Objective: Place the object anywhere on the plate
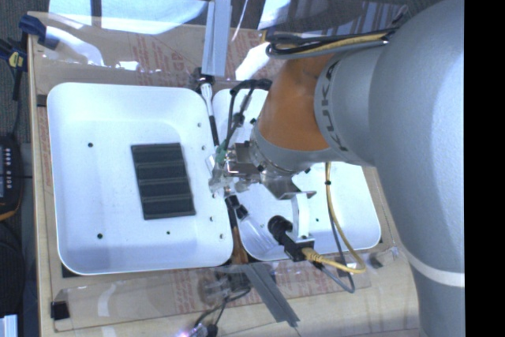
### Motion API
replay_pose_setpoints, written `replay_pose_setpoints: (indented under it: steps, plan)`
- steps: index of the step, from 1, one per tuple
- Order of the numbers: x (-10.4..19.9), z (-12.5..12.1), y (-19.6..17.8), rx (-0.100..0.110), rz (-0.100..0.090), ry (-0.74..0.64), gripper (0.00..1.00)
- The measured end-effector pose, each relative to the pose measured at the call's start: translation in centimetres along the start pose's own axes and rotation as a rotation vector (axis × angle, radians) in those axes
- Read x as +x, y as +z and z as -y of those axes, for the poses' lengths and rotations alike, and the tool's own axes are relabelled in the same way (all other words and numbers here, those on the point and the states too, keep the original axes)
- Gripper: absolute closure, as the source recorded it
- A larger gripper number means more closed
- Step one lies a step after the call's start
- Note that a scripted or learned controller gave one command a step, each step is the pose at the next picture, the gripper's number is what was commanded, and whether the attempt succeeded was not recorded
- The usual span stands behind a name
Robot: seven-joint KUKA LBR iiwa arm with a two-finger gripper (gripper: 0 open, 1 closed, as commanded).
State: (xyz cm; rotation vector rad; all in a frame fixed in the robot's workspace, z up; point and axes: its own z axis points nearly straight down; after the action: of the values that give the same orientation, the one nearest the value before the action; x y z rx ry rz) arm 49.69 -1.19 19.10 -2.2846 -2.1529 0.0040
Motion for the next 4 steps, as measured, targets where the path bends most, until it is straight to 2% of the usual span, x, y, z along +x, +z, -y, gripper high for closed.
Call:
replay_pose_setpoints:
  steps: [1,2,3,4]
  plan:
    - [6.5,2.5,0.1,0.004,-0.001,0.281,1.0]
    - [17.8,2.1,10.1,0.003,0.002,0.148,1.0]
    - [14.0,-0.5,9.6,0.0,-0.008,0.478,1.0]
    - [12.3,2.4,9.5,-0.012,-0.012,0.354,1.0]
